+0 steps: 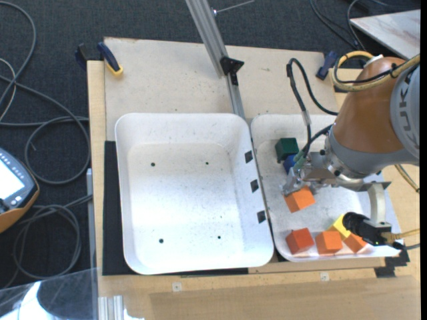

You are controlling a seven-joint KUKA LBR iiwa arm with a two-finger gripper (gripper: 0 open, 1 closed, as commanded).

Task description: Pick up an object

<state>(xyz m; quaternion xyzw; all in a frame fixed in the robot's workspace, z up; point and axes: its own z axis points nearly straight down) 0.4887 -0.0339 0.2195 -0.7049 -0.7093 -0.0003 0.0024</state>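
My gripper (298,181) hangs over the middle of the right bin (267,131), reaching in from the right below the grey and orange wrist. An orange block (300,199) lies tilted right under it, touching or nearly touching its tip; whether it is gripped cannot be made out. A green block (287,145) and a blue block (290,163) sit just behind the gripper. Along the bin's front edge lie a red-orange block (300,240), an orange block (329,242) and another orange piece (353,243), beside a yellow piece (342,223).
The left bin (127,179) stands beside the right one, with a shared rim between them. A slanted metal pole (212,35) rises behind the bins. Cables (298,85) trail along the arm. Blue clamps (110,57) hold the board's back corners.
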